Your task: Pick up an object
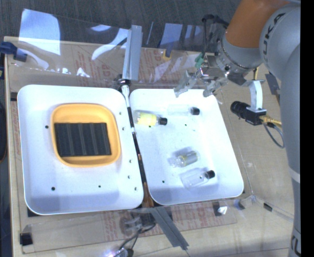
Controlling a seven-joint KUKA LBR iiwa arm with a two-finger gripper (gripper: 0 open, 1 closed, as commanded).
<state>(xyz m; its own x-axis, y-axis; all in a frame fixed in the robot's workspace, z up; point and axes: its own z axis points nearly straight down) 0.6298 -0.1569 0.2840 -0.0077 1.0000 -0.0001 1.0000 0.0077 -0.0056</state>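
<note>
In the right bin [229,159], smooth white plastic with rounded corners, lie four small clear bottles: a yellow-filled bottle [148,120] at its upper left, a clear black-capped bottle [183,110] at the upper middle, a squat bottle [184,158] and another black-capped bottle [196,177] toward the lower right, with bare floor between them. The left bin [33,159] holds a yellow tray with a dark ribbed insert [84,135]. The gripper [197,87] hangs at the right bin's upper rim with fingers spread and nothing between them.

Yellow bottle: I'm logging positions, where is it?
The yellow bottle lies in the right bin, upper-left corner, beside the divider between the bins, left of a clear bottle.
</note>
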